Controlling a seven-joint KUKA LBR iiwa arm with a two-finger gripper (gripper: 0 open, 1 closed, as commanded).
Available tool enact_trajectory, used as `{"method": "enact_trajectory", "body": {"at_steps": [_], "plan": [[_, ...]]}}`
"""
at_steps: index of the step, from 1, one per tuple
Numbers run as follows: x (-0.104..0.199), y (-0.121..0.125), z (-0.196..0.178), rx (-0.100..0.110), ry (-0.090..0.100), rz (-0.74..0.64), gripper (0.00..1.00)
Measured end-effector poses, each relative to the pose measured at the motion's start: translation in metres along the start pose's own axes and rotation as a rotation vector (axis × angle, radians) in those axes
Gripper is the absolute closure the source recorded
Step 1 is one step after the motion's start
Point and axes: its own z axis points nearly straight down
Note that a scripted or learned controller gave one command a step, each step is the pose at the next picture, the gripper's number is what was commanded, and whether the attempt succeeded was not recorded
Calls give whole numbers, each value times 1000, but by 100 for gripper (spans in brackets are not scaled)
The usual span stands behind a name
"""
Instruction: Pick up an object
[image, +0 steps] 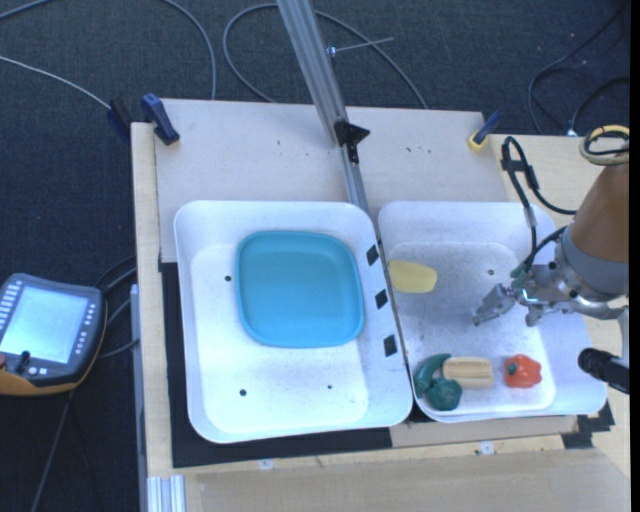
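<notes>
My gripper (510, 309) hangs over the right bin (455, 225), toward its right side, with the fingers (489, 306) spread apart and nothing between them. A yellow flat piece (412, 276) lies at the bin's left, well to the left of the gripper. Along the bin's front edge sit a green pepper-like toy (437, 383), a tan block (468, 372) and a red tomato-like toy (521, 371), all below the gripper and apart from it.
The left bin (205, 300) holds a blue square plate (300, 288). A metal pole (325, 85) slants down to the divide between the bins. Black cables (520, 170) hang near the arm at the right. A teach pendant (45, 330) lies off the bench at left.
</notes>
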Motion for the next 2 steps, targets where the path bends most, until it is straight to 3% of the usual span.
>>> {"method": "enact_trajectory", "body": {"at_steps": [1,2], "plan": [[-7,6,54,0,0,0,0],[-7,8,41,-6,-1,0,100]]}}
